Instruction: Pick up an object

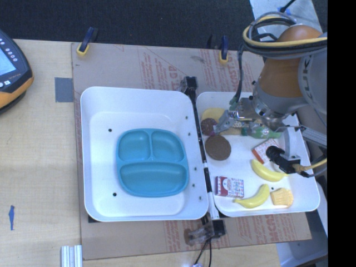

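Camera view, my end effector [233, 118]: it hangs low over the far left part of the right bin [311, 202], below my grey wrist and orange band. Whether it is spread or pressed together, I cannot tell; the metal parts blur into the clutter under them.

Camera view, what lies under me: a small dark round piece [207, 127] and a pale yellow item [213, 114] sit just beside the end effector, and something green [257, 131] lies under my wrist. None of them shows as gripped.

Camera view, other candidates: a brown disc [218, 147] near the bin's left wall, a red-and-white packet [228, 187] toward the near edge, two bananas, one [266, 172] mid-bin and the other [251, 197] near the front, a yellow waffle-like block [282, 197], and a small red carton [263, 150] beside a black cable fitting [281, 159].

Camera view, left bin [89, 149]: it holds a blue divided plate [152, 162], well apart from my reach now.

Step in hand, my judgement: I am at the descent over the cluster in the far left corner, with nothing lifted yet.

How to do it well: I should settle on one item, likely the dark round piece, and centre over it so the yellow item beside it is not caught too. The bin wall is close on my left, so I should keep clear of it as I come down.

Risk: the items crowd together here; a close may push one aside or nip two.

Table [39, 166]: bare wood at left, with a yellow-rimmed handset [10, 68] at its edge.
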Motion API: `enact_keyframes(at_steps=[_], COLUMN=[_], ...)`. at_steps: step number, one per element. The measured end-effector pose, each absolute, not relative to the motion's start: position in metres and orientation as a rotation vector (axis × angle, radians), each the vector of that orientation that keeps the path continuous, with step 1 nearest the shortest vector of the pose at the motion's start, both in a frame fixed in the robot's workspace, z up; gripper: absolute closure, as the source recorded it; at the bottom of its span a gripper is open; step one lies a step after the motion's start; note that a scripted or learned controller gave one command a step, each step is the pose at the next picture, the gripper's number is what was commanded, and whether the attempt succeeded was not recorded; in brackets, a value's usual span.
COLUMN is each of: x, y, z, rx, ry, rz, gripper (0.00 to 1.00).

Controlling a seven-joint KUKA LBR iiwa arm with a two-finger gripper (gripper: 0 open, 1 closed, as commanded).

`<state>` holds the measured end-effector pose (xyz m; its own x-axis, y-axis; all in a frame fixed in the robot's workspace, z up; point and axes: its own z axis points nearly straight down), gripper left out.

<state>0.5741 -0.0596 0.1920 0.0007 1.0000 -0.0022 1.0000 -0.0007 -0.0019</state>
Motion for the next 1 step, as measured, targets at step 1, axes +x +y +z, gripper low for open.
enact_keyframes(at_steps=[1], x=[0.5500], y=[-0.0524], z=[0.1913], rx=[2.224], ry=[2.227], rz=[-0.009], gripper=[0.00])
